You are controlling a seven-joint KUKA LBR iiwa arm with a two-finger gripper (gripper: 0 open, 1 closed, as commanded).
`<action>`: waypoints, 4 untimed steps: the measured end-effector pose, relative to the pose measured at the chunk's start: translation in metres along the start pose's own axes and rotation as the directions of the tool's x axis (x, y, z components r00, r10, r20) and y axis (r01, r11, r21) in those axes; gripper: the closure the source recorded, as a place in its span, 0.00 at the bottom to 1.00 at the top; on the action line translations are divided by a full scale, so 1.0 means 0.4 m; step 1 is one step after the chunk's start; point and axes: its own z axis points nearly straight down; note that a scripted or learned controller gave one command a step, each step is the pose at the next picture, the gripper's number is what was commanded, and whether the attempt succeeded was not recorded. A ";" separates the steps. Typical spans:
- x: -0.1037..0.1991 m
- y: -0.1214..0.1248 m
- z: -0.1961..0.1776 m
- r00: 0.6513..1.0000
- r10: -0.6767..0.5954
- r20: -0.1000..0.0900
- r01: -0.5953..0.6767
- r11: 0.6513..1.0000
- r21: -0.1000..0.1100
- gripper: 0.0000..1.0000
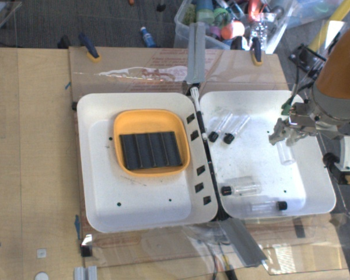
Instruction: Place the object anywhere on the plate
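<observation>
Two white bins side by side on the table. In the left bin [99, 209], one orange plate [151, 140] bearing a black ribbed insert [150, 150]. In the right bin [315, 197], four clear vials [242, 188] with black caps lying scattered. Over its right edge, the tool [284, 134], gripping one clear vial [286, 154] hanging between the fingers.

Clear glossy plastic vials [236, 123], smooth orange plate [150, 140], matt white bins [99, 174], wooden bench [26, 156]
</observation>
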 end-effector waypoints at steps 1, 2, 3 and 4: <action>0.000 0.000 0.000 1.000 0.000 0.000 0.000 1.000 0.000 0.00; -0.067 0.145 0.060 0.980 -0.200 0.002 0.200 0.980 -0.005 0.00; -0.120 0.276 0.030 0.922 -0.387 0.003 0.387 0.922 -0.006 0.00; -0.118 0.276 0.030 0.922 -0.388 0.003 0.388 0.922 -0.006 0.00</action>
